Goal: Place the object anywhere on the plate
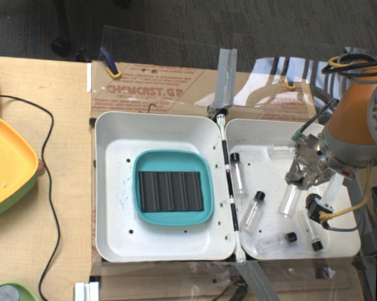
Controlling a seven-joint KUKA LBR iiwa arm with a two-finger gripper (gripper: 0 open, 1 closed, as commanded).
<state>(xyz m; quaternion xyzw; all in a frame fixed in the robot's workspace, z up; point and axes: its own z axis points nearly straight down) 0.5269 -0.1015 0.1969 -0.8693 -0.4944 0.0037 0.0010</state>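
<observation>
Vials: lay scattered in right bin, none on teal plate.
End effector: low over bin; finger state indeterminable.
Progress: pick pending.

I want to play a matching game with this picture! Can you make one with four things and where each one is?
Things:
1. teal plate
2. clear vials
3. yellow dish
4. end effector

Places:
A. lying in the right bin
B. on the wooden bench, far left
C. in the left bin
D. above the right bin

Pairs: 1-C, 2-A, 3-B, 4-D
</observation>
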